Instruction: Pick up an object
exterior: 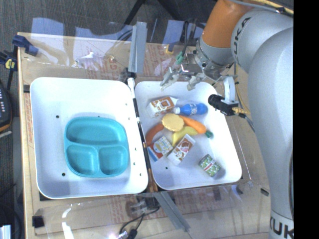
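Green can (pixel 210 165) alone at right bin's (pixel 232 148) near corner | hand (pixel 180 77) spread, grasping nothing, over far rim | judgement: can easiest target, descend straight, avoid central pile

- The arm (pixel 271 83) comes in from the right of the camera view, its broad grey casing running down that side.
- An orange band (pixel 224 24) wraps the arm just above and to the right of the end effector.
- The end effector (pixel 180 81) points down and to the left.
- Its two metal fingers (pixel 169 78) stand apart, with nothing between them.
- A black cylindrical part (pixel 219 103) sticks out below and to the right of the end effector.
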`<state>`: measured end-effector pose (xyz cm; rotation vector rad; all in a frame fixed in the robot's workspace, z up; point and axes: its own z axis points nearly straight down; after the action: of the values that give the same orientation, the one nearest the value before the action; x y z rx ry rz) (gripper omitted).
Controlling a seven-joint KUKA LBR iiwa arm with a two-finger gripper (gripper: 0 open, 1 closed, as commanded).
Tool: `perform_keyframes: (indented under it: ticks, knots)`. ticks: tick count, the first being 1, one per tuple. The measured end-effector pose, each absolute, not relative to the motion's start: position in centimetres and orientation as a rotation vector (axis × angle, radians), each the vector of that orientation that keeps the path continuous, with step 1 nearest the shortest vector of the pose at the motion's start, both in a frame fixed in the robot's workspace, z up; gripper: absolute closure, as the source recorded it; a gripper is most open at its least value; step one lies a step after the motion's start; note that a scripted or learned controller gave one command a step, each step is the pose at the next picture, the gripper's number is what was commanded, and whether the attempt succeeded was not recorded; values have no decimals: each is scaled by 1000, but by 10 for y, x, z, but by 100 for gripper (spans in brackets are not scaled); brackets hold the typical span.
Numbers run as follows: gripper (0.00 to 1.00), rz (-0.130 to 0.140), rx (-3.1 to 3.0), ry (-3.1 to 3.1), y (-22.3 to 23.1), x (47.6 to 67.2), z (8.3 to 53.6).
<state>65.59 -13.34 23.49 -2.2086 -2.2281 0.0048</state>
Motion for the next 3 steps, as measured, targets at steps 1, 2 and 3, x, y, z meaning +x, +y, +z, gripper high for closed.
perform_keyframes:
  ticks: [1, 2, 3]
  knots:
    - [0, 7, -2215, -2225, -212, 611, 172]
    - [0, 1, -2061, -2367, -208, 633, 92]
    - [0, 4, -2200, -2238, -209, 580, 91]
